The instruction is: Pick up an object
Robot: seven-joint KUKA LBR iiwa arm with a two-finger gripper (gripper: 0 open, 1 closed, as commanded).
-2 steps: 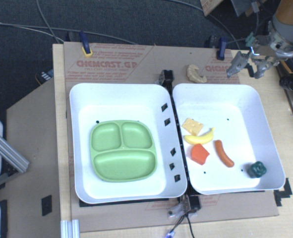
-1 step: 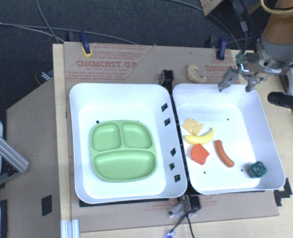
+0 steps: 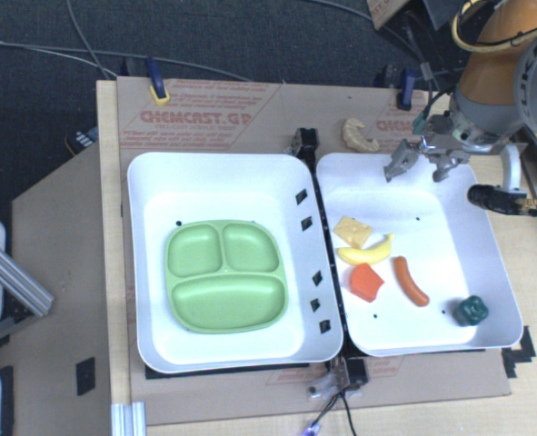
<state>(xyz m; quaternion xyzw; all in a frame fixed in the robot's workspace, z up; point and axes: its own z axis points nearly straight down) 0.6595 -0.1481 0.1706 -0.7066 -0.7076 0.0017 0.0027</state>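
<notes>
At the twelve o'clock rim of the right bin [image 3: 486,243] the gripper [image 3: 418,163] hangs above the back wall, its two fingers spread apart with nothing between them. Every candidate object lies toward five or six o'clock from it, on the bin floor: a pale yellow cheese wedge [image 3: 353,232], a banana [image 3: 365,252] touching the wedge's lower edge, a red-orange block [image 3: 367,282] just below the banana, a sausage [image 3: 411,281] to the block's three o'clock side, and a dark green piece [image 3: 472,311] off near the four o'clock corner, well apart from the rest. The left bin [image 3: 150,243] holds only a green divided plate [image 3: 225,275].

This looks like the approach step: no object is chosen by contact yet, and nothing is lifted. The next move calls for travelling toward six o'clock over the bin, settling above one item, then descending with the fingers straddling it. The sausage or the green piece seem the easier picks, since the wedge, banana and block crowd each other and a finger could nudge a neighbour.
</notes>
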